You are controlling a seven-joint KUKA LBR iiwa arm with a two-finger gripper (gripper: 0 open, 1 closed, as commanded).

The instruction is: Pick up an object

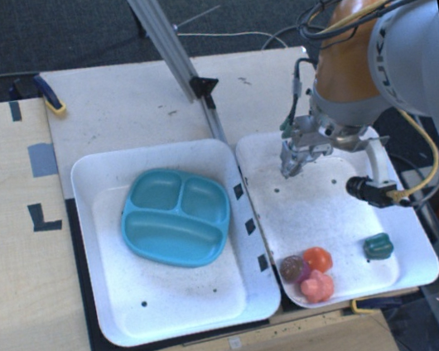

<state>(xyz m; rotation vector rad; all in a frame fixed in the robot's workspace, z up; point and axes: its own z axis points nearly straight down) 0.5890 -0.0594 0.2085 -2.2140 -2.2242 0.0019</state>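
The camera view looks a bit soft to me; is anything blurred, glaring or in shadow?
Camera view: lighting is even, with no harsh glare on the white bins; the blue divided plate casts a faint shadow; the gripper and small toys look soft, with fine detail lost.

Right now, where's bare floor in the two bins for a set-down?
Right bin: bare middle, between the end effector at the far end and the near row: purple ball, orange ball, pink toy, green object. That near edge is crowded. Left bin: blue divided plate fills the centre; bare strip along the near edge.
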